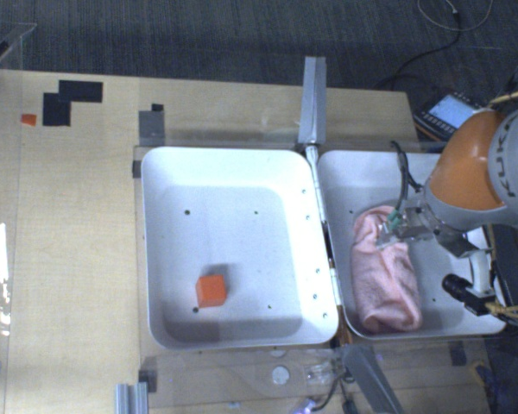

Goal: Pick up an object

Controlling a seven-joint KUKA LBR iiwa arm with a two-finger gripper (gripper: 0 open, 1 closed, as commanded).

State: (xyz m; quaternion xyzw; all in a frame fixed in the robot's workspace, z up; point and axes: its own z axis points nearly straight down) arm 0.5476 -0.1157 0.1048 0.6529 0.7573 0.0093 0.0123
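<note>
The arm [479, 166] reaches into the right bin [440, 317]. Its gripper [395, 225] is down on the far end of a pink cloth [384, 274], which lies along the left side of that bin. The jaws are hard to see, so it is not clear if they are open or closed. The cloth looks flat in the bin, not lifted. A small orange block [211, 291] sits alone in the left bin [164, 231]. Nothing looks picked up yet, so the grab and the lift are left to do.

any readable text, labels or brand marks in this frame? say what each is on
"KU": start of a brand mark on the arm, running down its grey casing beside the orange band; the rest is cut off.
Small device screen behind the right bin: lit, too blurred to read.
Nothing else legible.
</note>
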